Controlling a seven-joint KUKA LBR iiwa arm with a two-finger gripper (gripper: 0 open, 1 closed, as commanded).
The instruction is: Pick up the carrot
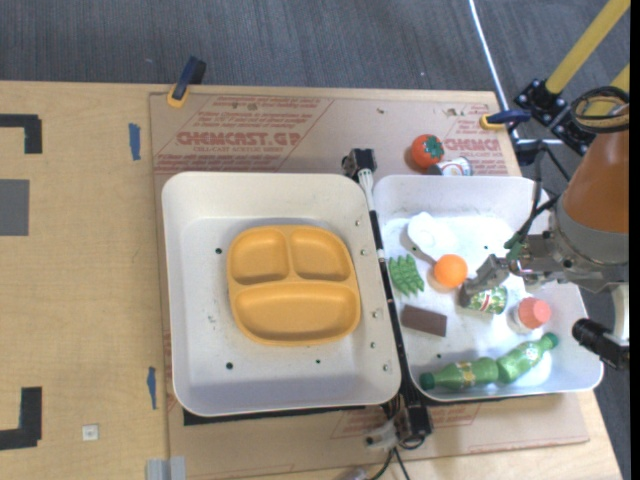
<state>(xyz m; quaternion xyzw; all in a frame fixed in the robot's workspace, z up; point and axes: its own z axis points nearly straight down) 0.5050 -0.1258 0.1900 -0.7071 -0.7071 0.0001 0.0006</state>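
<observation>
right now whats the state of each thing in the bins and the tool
yellow divided plate: flat in left bin, compartments bare
orange ball: loose in right bin
green bottle: lying on its side along the near wall
brown block: lying flat
small can: tipped, under the tool
tool: low over the can

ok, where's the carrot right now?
Camera view: the carrot lies in the right bin, at its left side by the divider, just left of the orange ball and above the brown block.
</observation>
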